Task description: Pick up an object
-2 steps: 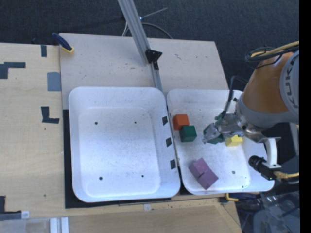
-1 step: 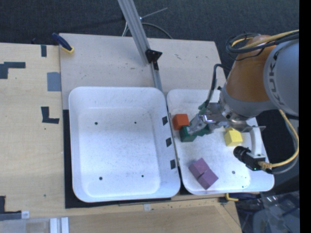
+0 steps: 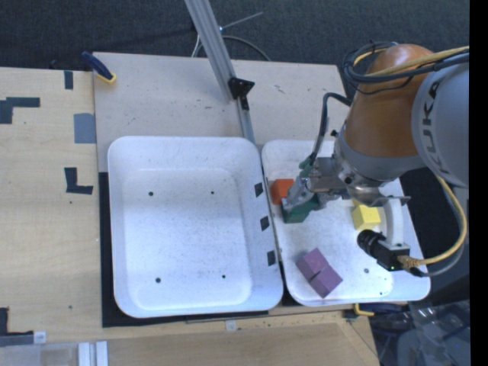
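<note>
Purple block (image 3: 318,272) lies near tool (image 3: 296,201) over green block (image 3: 296,213).

Orange block (image 3: 282,188), green block (image 3: 296,213), yellow block (image 3: 366,217), purple block (image 3: 318,272).

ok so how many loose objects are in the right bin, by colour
orange: 1, block
green: 1, piece by the gripper
yellow: 1, block
purple: 1, block
total: 4, all in the right bin
</note>
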Motion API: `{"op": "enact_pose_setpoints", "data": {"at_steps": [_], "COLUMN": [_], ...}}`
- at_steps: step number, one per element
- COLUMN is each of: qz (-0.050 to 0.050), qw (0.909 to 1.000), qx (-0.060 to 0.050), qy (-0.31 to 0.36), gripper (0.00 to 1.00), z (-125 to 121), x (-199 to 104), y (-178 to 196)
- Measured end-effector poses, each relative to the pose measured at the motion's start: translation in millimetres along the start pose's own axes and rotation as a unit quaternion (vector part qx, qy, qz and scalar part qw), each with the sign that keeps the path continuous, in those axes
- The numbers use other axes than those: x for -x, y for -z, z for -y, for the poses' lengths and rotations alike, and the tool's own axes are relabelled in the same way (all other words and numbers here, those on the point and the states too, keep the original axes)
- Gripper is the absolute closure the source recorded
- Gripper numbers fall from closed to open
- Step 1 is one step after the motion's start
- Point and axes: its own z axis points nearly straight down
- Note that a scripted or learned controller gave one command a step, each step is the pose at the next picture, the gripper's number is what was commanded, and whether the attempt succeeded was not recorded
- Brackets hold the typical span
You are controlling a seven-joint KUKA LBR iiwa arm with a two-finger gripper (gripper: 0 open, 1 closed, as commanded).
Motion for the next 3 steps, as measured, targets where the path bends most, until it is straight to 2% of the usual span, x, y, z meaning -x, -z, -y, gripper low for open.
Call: {"op": "enact_pose_setpoints", "data": {"at_steps": [1,2,3], "qz": [0.001,0.003,-0.001], "qw": [1.0,1.0,1.0], "qx": [-0.004,-0.001,-0.001], "qy": [-0.002,-0.005,0.001], "gripper": [1.0,1.0,1.0], "z": [-25.1,-43.6,-6.1], "x": [-24.4,38.5,-32.0], "y": [-52.6,-47.7,-6.2]}}
